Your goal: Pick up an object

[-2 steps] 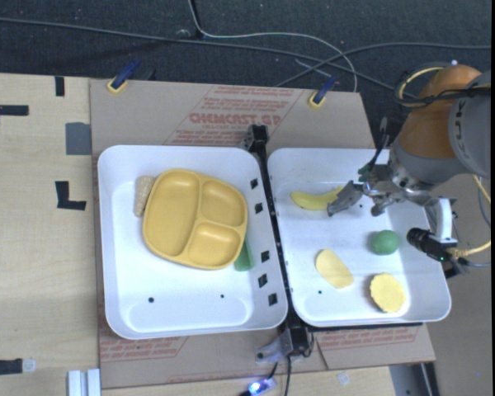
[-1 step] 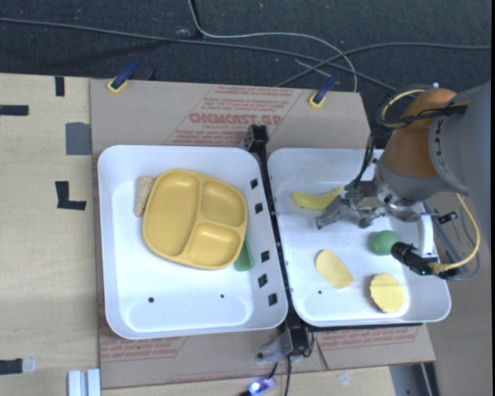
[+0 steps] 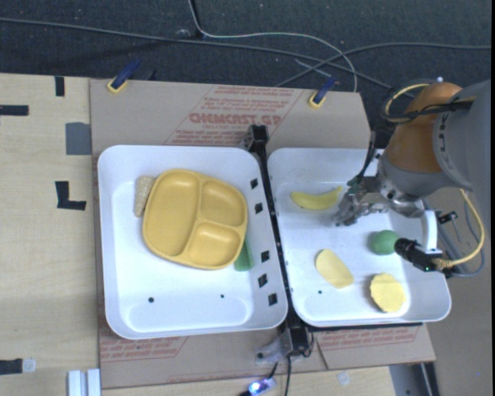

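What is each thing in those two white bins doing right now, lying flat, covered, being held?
Yellow divided tray: flat in the left bin, right way up.
Tan piece: partly under the tray.
Banana: lying beside the end effector.
Green lump: loose.
Two yellow pieces: lying apart.

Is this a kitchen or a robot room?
Probably a robot test bench, not a kitchen: a robot arm reaches over two white bins of toy food, with loose cables behind.

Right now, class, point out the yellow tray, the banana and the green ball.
yellow tray [image 3: 195,219], camera view, centre divider.
banana [image 3: 316,198], camera view, middle of its curve.
green ball [image 3: 384,242], camera view, top surface.
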Controlling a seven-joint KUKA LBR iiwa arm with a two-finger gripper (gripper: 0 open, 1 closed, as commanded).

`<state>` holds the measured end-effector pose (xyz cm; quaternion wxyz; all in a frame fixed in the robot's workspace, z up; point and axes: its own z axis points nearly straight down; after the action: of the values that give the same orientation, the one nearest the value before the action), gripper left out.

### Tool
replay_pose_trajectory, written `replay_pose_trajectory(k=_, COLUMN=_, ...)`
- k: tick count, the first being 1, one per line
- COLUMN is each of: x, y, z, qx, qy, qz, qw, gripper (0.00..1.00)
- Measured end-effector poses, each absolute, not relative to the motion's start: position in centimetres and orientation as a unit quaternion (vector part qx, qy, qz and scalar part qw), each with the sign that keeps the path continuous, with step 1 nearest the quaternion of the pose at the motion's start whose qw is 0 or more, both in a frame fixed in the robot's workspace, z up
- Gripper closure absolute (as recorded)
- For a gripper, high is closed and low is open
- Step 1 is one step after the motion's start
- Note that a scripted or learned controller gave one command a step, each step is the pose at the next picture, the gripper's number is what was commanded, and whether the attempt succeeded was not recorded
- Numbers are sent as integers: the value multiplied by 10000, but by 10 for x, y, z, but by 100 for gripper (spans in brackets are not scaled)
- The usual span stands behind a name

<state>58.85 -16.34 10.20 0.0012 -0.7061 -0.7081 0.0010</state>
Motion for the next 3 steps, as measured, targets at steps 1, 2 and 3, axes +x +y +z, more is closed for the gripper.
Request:
replay_pose_trajectory(k=1, x=594, y=-160, z=164, qx=-7064, qy=-7078, qz=-11, qw=-15, gripper=100)
replay_pose_trajectory(k=2, x=588, y=-160, z=224, qx=-7065, qy=-7077, qz=-7, qw=-14, gripper=100)
replay_pose_trajectory(k=3, x=589, y=-160, z=267, qx=-7064, qy=-7078, qz=-7, qw=-15, gripper=100)
